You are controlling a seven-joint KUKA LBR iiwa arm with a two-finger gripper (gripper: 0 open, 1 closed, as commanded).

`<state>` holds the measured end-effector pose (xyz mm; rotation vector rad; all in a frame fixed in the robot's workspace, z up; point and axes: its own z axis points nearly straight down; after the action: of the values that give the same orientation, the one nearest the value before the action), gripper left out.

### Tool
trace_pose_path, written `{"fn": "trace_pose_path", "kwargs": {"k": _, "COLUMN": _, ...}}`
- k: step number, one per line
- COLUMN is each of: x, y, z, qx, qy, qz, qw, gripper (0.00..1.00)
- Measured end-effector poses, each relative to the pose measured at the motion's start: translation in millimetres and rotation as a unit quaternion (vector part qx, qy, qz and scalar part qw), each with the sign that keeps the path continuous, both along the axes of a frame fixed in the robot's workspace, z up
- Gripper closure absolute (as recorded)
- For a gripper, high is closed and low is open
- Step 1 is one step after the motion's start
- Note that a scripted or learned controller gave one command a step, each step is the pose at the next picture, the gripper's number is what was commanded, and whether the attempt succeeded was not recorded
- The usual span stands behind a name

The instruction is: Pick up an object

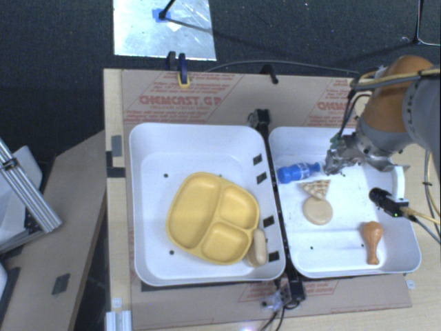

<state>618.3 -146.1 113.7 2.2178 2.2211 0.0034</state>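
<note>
Inside left bin (pixel 148 154): yellow tray (pixel 210 216), bread roll (pixel 258 248).

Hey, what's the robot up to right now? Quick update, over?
Claw low in right bin, grip unclear. Blue bottle right beside it. Cracker, cookie, drumstick nearby. Over.

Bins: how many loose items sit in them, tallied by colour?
Yellow: 1, divided tray
Blue: 1, bottle
Tan or brown: 4, bread roll, wedge, round cookie, drumstick
Total: 6
</note>
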Motion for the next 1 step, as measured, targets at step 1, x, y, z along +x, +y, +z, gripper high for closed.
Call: {"fn": "trace_pose_path", "kwargs": {"k": 1, "x": 1.9, "y": -9.5, "z": 49.8, "qx": -0.0006, "qy": -0.001, "qz": -0.001, "qw": 1.0000, "gripper": 1.00}}
